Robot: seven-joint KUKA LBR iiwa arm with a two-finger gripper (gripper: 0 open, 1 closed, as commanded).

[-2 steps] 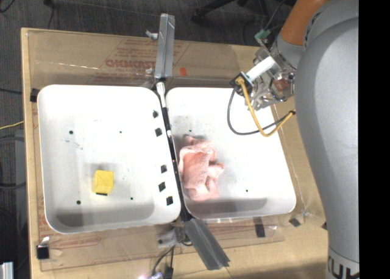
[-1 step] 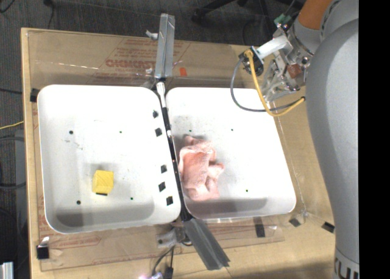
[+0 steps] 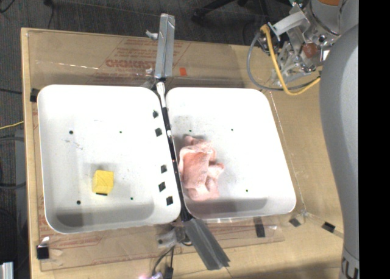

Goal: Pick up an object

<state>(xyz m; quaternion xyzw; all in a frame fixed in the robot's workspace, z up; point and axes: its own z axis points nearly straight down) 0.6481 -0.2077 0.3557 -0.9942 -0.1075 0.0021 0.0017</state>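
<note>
Two candidates for picking. A crumpled pink cloth [image 3: 199,173] lay in the right bin [image 3: 268,150], bunched against that bin's left wall, just beside the divider [image 3: 166,150] between the two bins — probably an awkward spot, since a finger has little room on the wall side. A small yellow block [image 3: 103,182] sat in the left bin [image 3: 55,125], toward the near-left part of the floor, well apart from every wall, so likely the easier grab.

The arm [image 3: 341,119] came in from the right, its grey body running along the right side. The gripper [image 3: 297,45] hung at the far right, beyond the right bin's far corner, over the bench [image 3: 79,58] — nothing seen in it, well apart from both objects. Cables and hardware crowded it; I couldn't tell if the claw was open or closed.
</note>
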